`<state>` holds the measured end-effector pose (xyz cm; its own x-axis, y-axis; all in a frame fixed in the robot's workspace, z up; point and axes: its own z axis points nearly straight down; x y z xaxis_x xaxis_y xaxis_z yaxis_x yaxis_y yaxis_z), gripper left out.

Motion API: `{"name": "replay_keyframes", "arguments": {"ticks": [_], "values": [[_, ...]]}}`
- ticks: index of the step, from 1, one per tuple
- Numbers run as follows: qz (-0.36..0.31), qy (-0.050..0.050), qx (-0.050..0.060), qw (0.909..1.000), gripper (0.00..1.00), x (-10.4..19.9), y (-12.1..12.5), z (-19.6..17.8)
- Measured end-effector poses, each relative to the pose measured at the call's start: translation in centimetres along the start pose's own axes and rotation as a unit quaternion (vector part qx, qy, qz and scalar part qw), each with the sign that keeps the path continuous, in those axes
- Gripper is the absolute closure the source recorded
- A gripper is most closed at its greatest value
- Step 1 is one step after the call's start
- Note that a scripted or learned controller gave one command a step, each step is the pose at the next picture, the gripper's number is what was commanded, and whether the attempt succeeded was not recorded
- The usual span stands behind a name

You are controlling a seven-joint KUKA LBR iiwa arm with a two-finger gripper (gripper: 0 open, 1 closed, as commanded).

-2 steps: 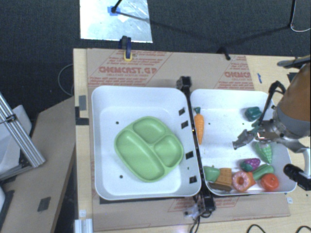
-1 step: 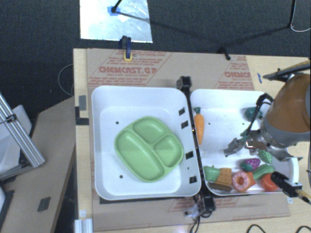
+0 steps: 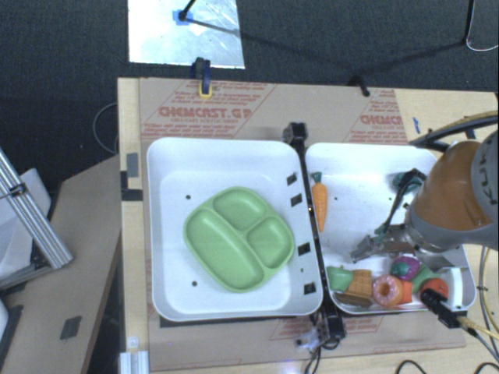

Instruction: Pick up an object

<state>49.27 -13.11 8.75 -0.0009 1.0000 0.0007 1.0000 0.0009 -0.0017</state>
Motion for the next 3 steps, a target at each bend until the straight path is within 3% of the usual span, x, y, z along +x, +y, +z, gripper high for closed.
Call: {"name": "replay_keyframes", "arguments": {"ticks": [1,2,3], "values": [[0.0,0.0,-0.002,1.0,0.0,0.0,0.1,0.3],[0.0,0.0,-0.003,1.0,1.0,0.0,0.2,-0.8],[-0.002,-0.001,-0.003,1.0,1.0,0.2,0.1,-5.0]]}}
